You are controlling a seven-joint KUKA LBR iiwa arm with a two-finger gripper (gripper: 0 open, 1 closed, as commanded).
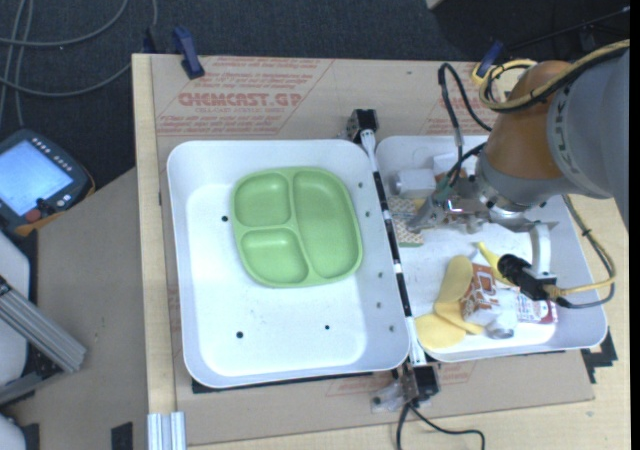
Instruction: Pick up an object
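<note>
A jumble of yellow pieces and a red-and-white packet lies at five o'clock in the right bin, half hidden beneath the arm bent low from three o'clock, its gripper's grip impossible to tell.

Red print reading "CHEMCAST GP" is showing on the brown protective sheet covering the bench behind the bins. Smaller red lines above it are staying illegible.
</note>
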